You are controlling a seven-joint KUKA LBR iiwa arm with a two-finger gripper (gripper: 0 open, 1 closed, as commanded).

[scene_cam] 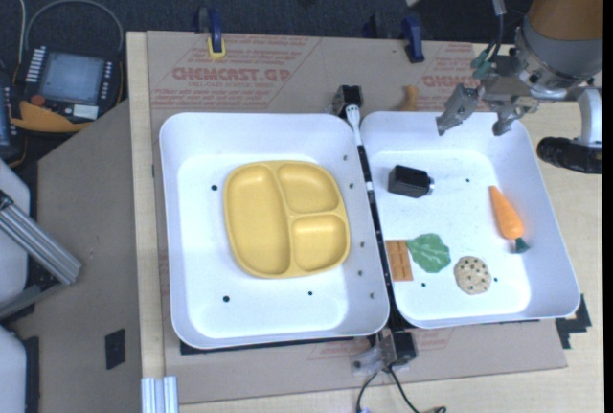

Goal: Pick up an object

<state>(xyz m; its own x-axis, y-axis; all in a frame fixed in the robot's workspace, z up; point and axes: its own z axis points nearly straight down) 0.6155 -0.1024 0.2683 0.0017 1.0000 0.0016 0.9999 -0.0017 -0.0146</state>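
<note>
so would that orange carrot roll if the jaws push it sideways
Probably: the tapered orange toy carrot looks round-bodied and lies flat on the right white bin's smooth floor. Its glossy surface may slip, and the taper would likely make it roll in a curve.

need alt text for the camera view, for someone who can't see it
An open pincer hovers over the far edge of the right bin, which holds a black block, carrot, green leaf and cookie. The left bin holds a yellow divided plate.
</note>
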